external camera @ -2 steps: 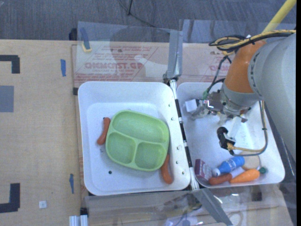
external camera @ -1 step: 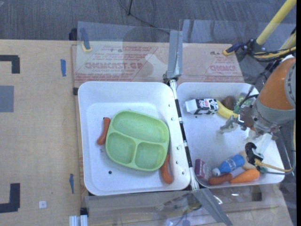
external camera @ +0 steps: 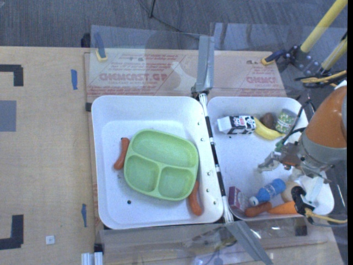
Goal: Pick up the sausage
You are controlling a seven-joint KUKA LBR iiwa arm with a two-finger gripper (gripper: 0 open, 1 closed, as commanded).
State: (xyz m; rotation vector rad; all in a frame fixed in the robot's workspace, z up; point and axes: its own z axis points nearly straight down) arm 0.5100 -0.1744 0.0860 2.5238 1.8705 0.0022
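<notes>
An orange-red sausage (external camera: 121,153) lies in the left bin (external camera: 105,203), against the left rim of a green divided plate (external camera: 161,164). A second sausage (external camera: 194,198) of the same kind lies by the plate's lower right corner, close to the bin wall. My gripper (external camera: 274,160) hangs over the middle of the right bin (external camera: 292,101), well to the right of both sausages. Nothing shows in its grasp. The grey arm with its orange band (external camera: 330,123) comes in from the right.
The right bin holds a black-and-white carton (external camera: 237,124), a banana (external camera: 267,131), a green can (external camera: 285,120), a blue bottle (external camera: 270,191), a carrot (external camera: 276,208) and a maroon packet (external camera: 235,196). The divider (external camera: 212,153) runs between the bins.
</notes>
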